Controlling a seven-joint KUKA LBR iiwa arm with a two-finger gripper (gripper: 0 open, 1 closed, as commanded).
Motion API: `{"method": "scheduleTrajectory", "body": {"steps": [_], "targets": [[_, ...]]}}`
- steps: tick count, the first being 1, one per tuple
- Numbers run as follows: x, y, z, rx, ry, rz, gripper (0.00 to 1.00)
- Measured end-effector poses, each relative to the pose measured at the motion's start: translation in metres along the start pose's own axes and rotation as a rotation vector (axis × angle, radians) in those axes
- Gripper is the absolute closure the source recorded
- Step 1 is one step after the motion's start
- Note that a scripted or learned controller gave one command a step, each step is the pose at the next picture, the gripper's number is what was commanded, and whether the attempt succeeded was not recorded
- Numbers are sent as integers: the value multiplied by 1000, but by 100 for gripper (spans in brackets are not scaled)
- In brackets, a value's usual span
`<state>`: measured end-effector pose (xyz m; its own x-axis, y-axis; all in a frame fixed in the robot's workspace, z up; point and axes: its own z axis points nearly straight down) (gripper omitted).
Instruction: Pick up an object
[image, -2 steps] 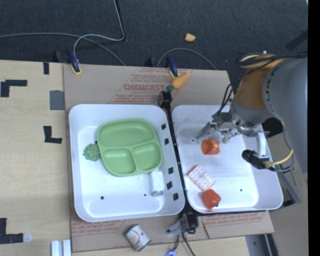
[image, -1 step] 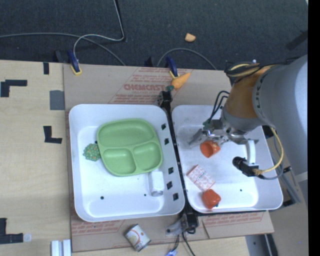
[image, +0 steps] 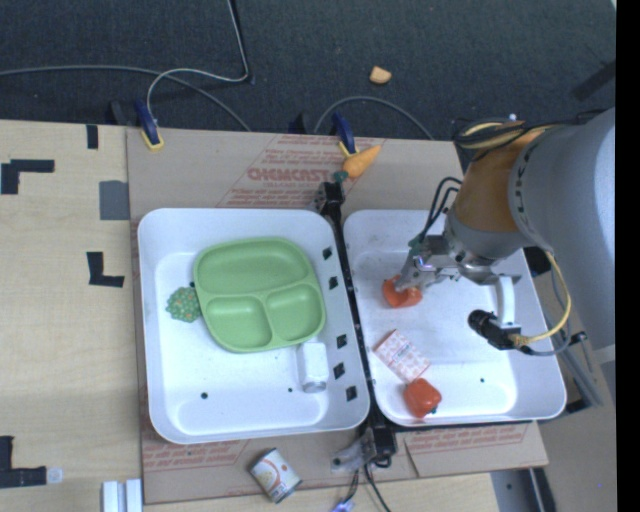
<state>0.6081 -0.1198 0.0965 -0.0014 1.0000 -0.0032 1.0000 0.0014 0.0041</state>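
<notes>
While my arm reaches in from the right over the right bin (image: 530, 390), my gripper (image: 412, 282) sits low in that bin's upper left part, right at a small orange-red object (image: 400, 294). Its tips touch or overlap the object's upper edge, but whether they are clenched on it or released I cannot tell — the wrist hides too much.

That right bin holds two more things: a pink-and-white patterned packet (image: 398, 353) lying flat near the middle, and just below it a red pepper-like toy (image: 421, 397) close to the near wall. The packet and the red toy are near each other but apart; both are well apart from my gripper.

Over in the left bin (image: 160, 300) — beside the right one, their walls touching — lies a green divided plate (image: 258, 293) with three compartments. A small green bumpy piece (image: 183, 304) rests against the plate's left rim, and a small white cylinder (image: 313, 365) lies just beside its lower right corner.

Outside the bins, an orange carrot-like toy (image: 360, 159) lies on the cardboard above them, and a small can (image: 274, 473) lies below the left bin.
</notes>
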Motion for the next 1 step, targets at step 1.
{"method": "scheduleTrajectory", "body": {"steps": [1], "targets": [[68, -36, -88, 4, 4, -2, 100]]}}
